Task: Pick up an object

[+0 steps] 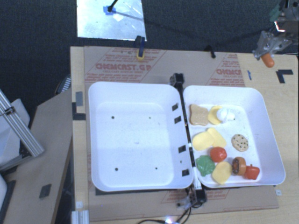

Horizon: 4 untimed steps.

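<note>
One orange piece in gripper.

The brown board under the bins bears red lettering that reads "CHEMCAST GP".

We see two white bins on a tan bench printed with red lettering. In the right bin lie a light brown toast slice, a white and yellow egg piece, pale yellow pieces, a tan cookie with dark speckles, a red tomato and a green leafy piece. Far right, an orange piece sits at the grey gripper.
</note>
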Tool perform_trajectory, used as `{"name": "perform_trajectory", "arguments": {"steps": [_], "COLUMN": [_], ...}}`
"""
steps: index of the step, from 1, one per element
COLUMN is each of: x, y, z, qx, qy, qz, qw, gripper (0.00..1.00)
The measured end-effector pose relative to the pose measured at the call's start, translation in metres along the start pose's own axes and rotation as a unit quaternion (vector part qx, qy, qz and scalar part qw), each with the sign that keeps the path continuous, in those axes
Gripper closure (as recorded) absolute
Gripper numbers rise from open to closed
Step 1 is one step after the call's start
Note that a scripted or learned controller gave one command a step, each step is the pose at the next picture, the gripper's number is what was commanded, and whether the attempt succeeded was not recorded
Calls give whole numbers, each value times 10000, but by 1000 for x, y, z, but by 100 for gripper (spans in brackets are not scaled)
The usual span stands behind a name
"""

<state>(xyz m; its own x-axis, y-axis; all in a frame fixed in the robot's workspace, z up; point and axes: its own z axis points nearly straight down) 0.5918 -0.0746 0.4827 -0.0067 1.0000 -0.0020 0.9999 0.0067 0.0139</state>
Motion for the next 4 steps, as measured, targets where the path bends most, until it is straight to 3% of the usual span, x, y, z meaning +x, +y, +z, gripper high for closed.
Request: {"name": "perform_trajectory", "arguments": {"steps": [1, 2, 3, 4], "x": [78, 42, 87, 109], "y": [-29, 52, 9, -89], "z": [-48, -53, -52, -53], "qx": [35, 26, 68, 81], "qy": [18, -2, 12, 12], "qz": [-20, 32, 2, 4], "qw": [10000, 10000, 10000, 10000], "gripper": [100, 100, 100, 100]}}
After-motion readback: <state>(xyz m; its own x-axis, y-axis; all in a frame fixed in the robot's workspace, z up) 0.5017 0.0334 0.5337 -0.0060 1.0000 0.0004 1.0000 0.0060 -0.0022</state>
